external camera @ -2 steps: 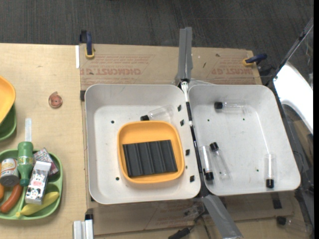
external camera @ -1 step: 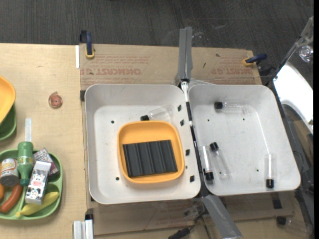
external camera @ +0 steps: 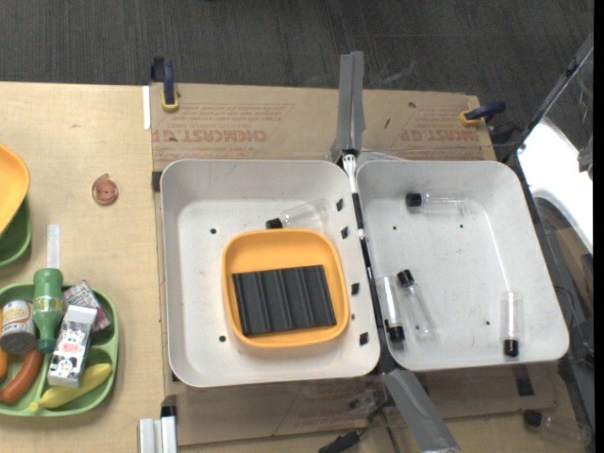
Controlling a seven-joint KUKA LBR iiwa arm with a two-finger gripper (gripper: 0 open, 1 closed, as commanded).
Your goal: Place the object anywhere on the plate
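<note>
Centrally, orange plate (external camera: 283, 249) holding black ridged block (external camera: 284, 299), left bin (external camera: 189, 281)

The two white bins (external camera: 184, 281) look like smooth, slightly glossy moulded plastic. In the left bin, the orange plate (external camera: 283, 245) has a matt plastic sheen, and the black ribbed object (external camera: 284, 299) on it looks dull and rubbery. The vials (external camera: 411, 295) in the right bin are clear and glassy with black caps. Brown cardboard (external camera: 245, 125), matt and printed, lies under the bins on the pale wood-look desk (external camera: 75, 121).

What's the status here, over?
Black ridged block sits on orange plate, left bin. Clear vials lie in right bin. One vial beside plate.
</note>
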